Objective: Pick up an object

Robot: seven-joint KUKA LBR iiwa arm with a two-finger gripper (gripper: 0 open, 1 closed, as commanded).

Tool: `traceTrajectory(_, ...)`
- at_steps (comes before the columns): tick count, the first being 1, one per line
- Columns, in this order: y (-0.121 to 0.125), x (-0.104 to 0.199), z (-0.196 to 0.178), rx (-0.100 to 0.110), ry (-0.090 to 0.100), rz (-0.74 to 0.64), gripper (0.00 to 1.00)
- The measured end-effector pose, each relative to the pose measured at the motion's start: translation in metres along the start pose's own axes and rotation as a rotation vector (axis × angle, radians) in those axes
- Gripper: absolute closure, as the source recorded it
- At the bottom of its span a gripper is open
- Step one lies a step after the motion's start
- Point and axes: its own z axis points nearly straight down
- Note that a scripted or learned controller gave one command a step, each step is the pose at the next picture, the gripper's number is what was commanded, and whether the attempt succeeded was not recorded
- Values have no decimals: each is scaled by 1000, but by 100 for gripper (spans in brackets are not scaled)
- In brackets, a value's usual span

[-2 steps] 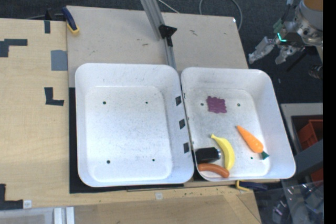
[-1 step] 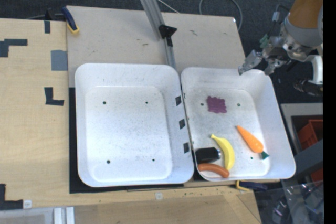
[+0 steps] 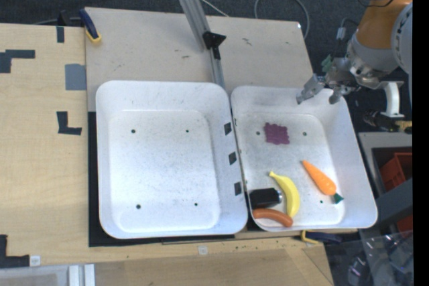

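Right bin [image 3: 348,144]: five items, all toward its near half or centre. Purple cluster [image 3: 276,133], near the bin's middle; grainy, form hard to make out. Carrot [image 3: 320,178], orange with a green tip, lying at a slant toward the right wall. Banana [image 3: 287,191], curved, just beside the black block [image 3: 263,197], which sits at the bin's left wall; its edges blur into shadow. Sausage [image 3: 273,216], reddish, at the near rim, partly tucked under the banana's end.

Left bin [image 3: 107,144]: speckled white floor.

Arm [image 3: 382,23]: enters from the right, upper part cut off at the frame edge; wrist bent down toward the right bin's far right corner. Gripper [image 3: 318,92]: two fingers spread apart over the far rim, nothing between them, well apart from every item.
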Motion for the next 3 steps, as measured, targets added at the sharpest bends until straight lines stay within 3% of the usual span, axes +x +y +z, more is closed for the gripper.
traceTrajectory(1, 7, 2, 60, 1, 0, -1, 0)
traceTrajectory(2, 9, 2, 46, -5, -2, -2, 100)
traceTrajectory(3, 2, 7, -4, -9, -1, 1, 100)
